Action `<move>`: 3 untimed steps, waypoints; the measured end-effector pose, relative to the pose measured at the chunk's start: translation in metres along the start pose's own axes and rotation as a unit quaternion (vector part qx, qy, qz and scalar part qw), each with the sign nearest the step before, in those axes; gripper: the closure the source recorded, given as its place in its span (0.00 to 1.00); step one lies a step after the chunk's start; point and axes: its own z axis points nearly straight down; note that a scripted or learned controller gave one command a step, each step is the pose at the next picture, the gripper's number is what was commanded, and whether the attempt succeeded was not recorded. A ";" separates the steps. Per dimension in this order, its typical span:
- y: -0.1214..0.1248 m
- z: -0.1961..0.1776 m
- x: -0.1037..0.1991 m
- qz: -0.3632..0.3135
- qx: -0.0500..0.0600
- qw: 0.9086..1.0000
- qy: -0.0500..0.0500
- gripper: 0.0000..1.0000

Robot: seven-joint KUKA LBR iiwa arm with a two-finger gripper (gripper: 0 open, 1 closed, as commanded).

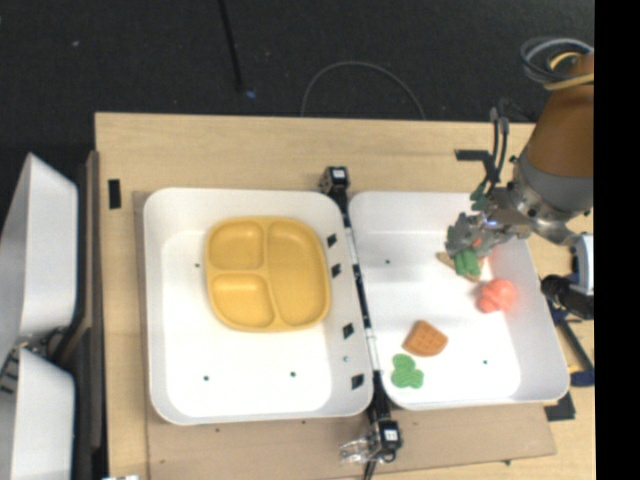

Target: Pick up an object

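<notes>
My gripper (468, 240) hangs low over the upper right part of the right bin (400, 223), reaching in from the right. A small green object (466, 262) with a pale tan piece beside it lies right at the gripper's tip, touching or nearly touching it. A pink rounded object (495, 295) sits just to the lower right of it. An orange waffle-like piece (425, 339) lies nearer the bin's front, and a green leafy object (406, 372) rests by the front left corner.
The left bin (170, 368) holds a yellow divided plate (267, 271). A row of black clips (352, 298) runs along the divider between the bins. Bare white floor lies in the right bin's left half, and white boxes (40, 268) stand at the far left.
</notes>
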 end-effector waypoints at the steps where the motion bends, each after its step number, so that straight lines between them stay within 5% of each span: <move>1: -0.007 0.010 0.057 -0.001 0.001 1.000 0.000 1.00; 3: -0.021 -0.008 0.167 -0.002 0.001 1.000 0.001 1.00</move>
